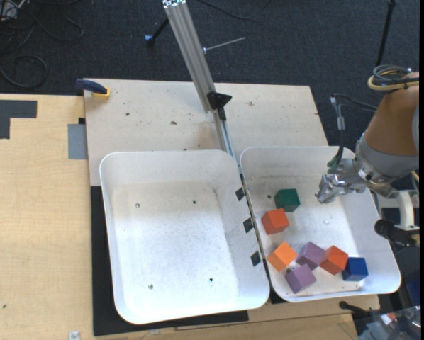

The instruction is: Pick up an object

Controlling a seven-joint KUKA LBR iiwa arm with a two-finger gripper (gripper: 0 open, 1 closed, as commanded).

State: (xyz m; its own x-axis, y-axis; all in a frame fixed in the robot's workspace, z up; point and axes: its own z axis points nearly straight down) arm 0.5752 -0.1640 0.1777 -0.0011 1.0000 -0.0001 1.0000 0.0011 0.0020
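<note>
I've got the gripper (330, 190) hovering right of the green block (287, 199), can't tell the fingers' state.

green block (288, 199): dark green
red block (274, 221): red-orange
orange block (283, 256): bright orange
purple blocks (305, 265): two, muted violet
second red block (334, 259): red-orange
blue block (355, 268): deep blue
bins (127, 163): white, speckled with dark flecks
table (35, 211): pale wood with grey patches
arm (393, 129): orange band over grey
</note>
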